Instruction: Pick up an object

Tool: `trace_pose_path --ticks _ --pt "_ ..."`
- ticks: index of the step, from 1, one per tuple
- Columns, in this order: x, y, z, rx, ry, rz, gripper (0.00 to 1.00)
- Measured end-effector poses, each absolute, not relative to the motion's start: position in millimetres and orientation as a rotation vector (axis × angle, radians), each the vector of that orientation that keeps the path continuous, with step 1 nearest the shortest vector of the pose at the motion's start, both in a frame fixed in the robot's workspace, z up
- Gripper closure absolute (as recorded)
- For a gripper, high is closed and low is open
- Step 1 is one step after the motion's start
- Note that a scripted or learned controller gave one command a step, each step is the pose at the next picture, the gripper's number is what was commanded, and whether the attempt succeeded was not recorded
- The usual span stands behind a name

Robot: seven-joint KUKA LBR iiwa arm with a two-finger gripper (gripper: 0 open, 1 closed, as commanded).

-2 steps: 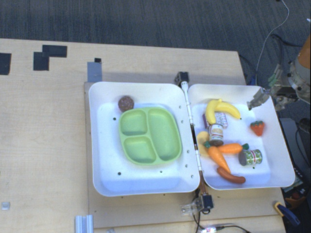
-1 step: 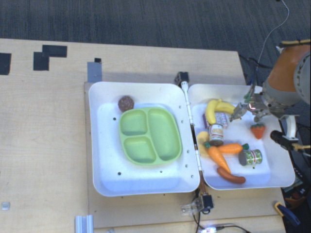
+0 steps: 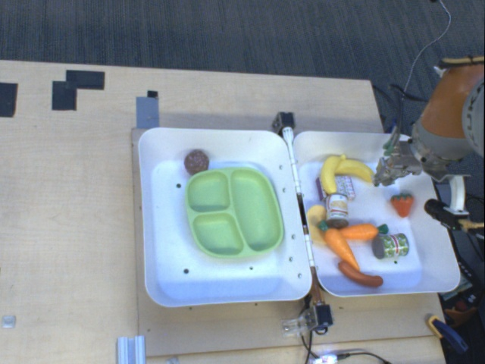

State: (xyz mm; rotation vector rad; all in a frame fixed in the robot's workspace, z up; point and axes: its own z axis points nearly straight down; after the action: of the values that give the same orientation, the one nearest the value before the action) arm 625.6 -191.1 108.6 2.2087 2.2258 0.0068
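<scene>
While the arm is reaching in from the right, notes from the camera view:

Gripper: the gripper (image 3: 386, 171) is hanging over the right bin (image 3: 436, 273), near its upper right part; whether it is wide or narrow, cannot tell at this slant, and nothing is showing in its grasp.

Nearest candidates: the banana (image 3: 341, 171) is lying just left of the gripper; the strawberry (image 3: 402, 203) is sitting just below and to its right, apart from the rest.

Step, as judged: the arm is closing in on a pick. Going for the strawberry is looking cleaner, since it is standing clear of neighbours.

Crowding: a small jar (image 3: 337, 205) is touching the banana's lower end; two carrots (image 3: 347, 241), a green can (image 3: 391, 245) and a sausage (image 3: 361, 276) are lying below.

Risk: the bin wall is running close by on the right.

Elsewhere: the left bin (image 3: 159, 203) is holding a green divided plate (image 3: 231, 212) and a brown ball (image 3: 197, 160).
</scene>
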Motion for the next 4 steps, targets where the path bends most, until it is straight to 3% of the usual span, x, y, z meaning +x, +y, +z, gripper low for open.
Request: trace_pose_path --ticks 1,3,4 --pt "625.5 -191.0 108.4 2.209 2.226 0.007 0.00" --pt "506.9 -134.4 87.6 2.214 2.216 0.009 0.00" --pt "509.4 -134.6 99.2 2.209 2.213 0.016 1.00"
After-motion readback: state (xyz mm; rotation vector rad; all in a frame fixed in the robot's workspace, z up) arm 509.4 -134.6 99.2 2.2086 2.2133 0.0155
